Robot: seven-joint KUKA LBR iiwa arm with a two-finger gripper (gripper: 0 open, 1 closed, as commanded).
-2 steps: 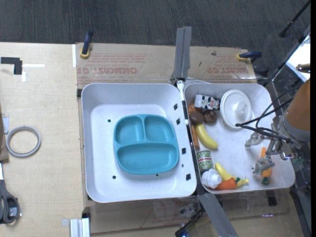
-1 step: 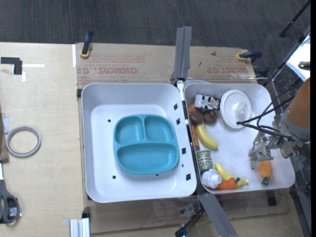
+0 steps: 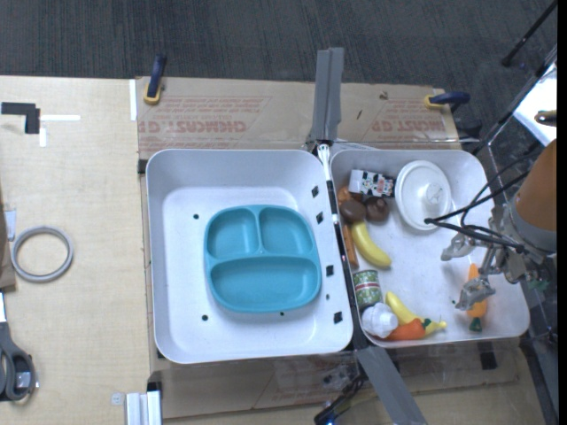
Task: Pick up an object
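The arm comes in at the right edge of the frame, its orange band just showing there; the gripper [image 3: 469, 277] hangs over the lower right of the right bin [image 3: 496, 330]; its fingers [image 3: 454, 249] stand apart, one toward the bin's middle, the other lower by an orange carrot [image 3: 478, 301] that sits just beside it, not between them; nothing is clamped. Along the left side of that bin lie a banana [image 3: 368, 246], a small can [image 3: 365, 285] below it, a white ball [image 3: 379, 320] near the lower left corner, and another carrot [image 3: 409, 329] with a thin yellow piece across it; a brown item [image 3: 354, 209] and a small printed box [image 3: 371, 183] sit toward the upper left; a white round lid [image 3: 422, 194] rests at the top middle. The left bin [image 3: 168, 264] holds a teal divided plate [image 3: 263, 258] at its centre. On the bench at the frame's left lie a grey ring [image 3: 38, 253] and, lower, scissors [image 3: 16, 370]; two clamps [image 3: 156, 78] grip the cardboard at the top.
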